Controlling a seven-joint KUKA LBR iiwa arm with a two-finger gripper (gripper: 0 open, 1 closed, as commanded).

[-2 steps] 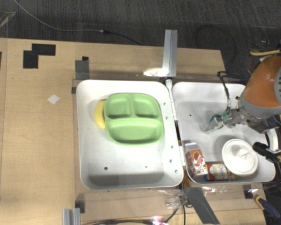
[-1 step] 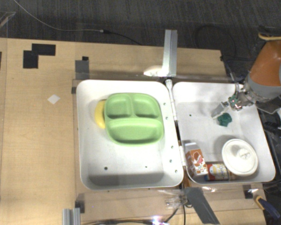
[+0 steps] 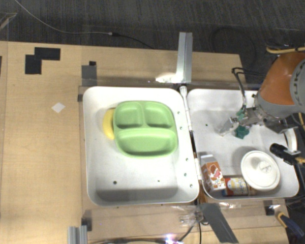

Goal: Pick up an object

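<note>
My gripper (image 3: 236, 124) hangs low over the upper middle of the right bin (image 3: 213, 111), on the grey arm with its orange band (image 3: 278, 81) coming in from the right. A small teal object (image 3: 241, 132) lies right at the gripper's tip; I cannot tell whether it is held. In the same bin, along the front wall, are a round white bowl (image 3: 260, 169), a small red and white carton (image 3: 212, 175) and a red-labelled can (image 3: 236, 185) lying on its side.
The left bin (image 3: 137, 182) holds a green divided plate (image 3: 144, 128), upside up, with a yellow object (image 3: 108, 124) poking out from under its left edge. A metal post (image 3: 185, 60) stands behind the wall between the bins. Cables run at the right.
</note>
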